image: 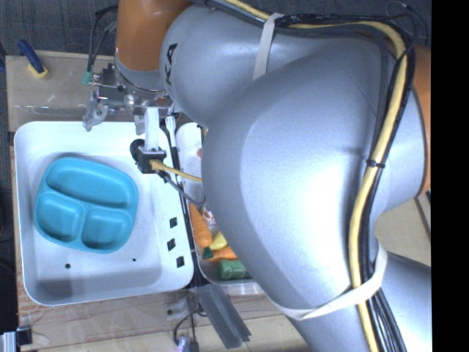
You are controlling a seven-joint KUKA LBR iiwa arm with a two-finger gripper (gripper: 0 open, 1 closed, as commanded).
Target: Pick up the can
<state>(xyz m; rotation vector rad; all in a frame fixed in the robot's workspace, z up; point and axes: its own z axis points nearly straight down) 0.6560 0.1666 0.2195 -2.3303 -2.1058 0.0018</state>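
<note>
My gripper (pixel 110 112) hangs over the far edge of the left bin (pixel 26 270), just beyond the bin's back right corner, under the orange band of the wrist. Nothing shows between its metal parts. A white rounded container (pixel 189 144) with an orange mark peeks out from under the arm in the right bin. It is mostly hidden, and I cannot tell whether it is the can. The arm's grey body covers nearly all of the right bin.
A blue divided plate (pixel 84 204) lies in the left bin. An orange carrot-like piece (pixel 201 229), a small yellow bit and a green item (pixel 231 269) lie at the right bin's near left corner. A blue-and-yellow tool (pixel 31 57) rests on the bench at the far left.
</note>
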